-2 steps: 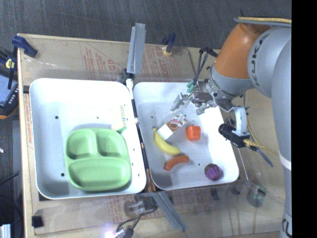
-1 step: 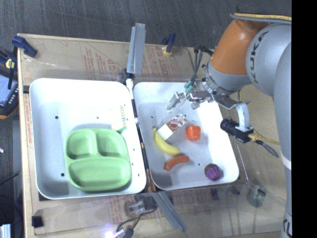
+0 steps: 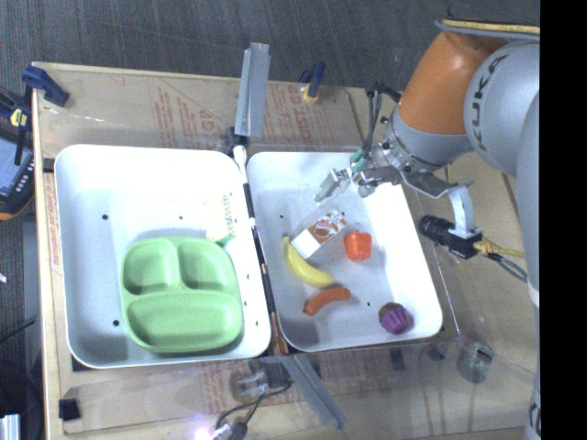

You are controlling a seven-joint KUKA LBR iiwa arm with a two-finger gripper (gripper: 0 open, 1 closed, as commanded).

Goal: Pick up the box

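Note:
The box is small, white with a red-brown side, and lies tilted in the middle of the right bin. It touches the top end of a yellow banana. My gripper hangs over the bin's far part, just above and to the right of the box and apart from it. It is open with nothing between its fingers. The grey arm with its orange band comes in from the upper right.
Around the box in the right bin lie an orange pepper, a brown sausage and a purple fruit. The left bin holds a green divided tray and a small pale item by the shared wall.

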